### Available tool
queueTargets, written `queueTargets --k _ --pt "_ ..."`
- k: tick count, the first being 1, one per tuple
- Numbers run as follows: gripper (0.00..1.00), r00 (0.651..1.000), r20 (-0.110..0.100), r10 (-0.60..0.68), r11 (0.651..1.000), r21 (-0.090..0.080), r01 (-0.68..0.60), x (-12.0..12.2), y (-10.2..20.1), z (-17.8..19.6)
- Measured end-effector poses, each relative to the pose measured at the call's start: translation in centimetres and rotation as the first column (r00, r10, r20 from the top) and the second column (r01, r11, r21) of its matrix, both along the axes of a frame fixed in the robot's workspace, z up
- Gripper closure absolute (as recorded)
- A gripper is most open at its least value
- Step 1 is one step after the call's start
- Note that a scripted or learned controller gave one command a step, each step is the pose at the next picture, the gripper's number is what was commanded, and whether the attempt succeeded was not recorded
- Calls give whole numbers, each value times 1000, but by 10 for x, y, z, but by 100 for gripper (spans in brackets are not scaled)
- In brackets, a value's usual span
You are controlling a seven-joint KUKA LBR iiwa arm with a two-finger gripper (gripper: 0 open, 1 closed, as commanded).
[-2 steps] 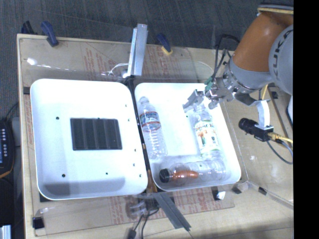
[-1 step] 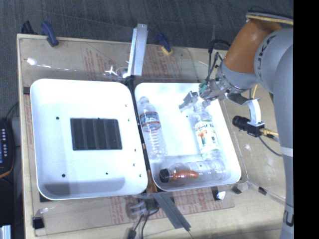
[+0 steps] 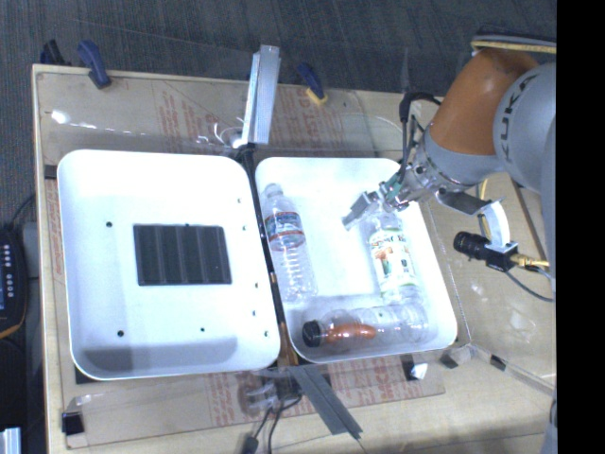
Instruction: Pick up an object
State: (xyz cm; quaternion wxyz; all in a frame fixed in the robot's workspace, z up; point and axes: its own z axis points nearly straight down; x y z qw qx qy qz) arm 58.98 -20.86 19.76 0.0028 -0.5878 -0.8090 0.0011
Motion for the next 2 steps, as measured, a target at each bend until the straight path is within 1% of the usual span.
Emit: queueTargets --k 1,2 --pt "0 998 0 -65 998 0 65 -27 1 -107" --pt "0 1000 6 0 1000 -2 0 -46 -2 -2"
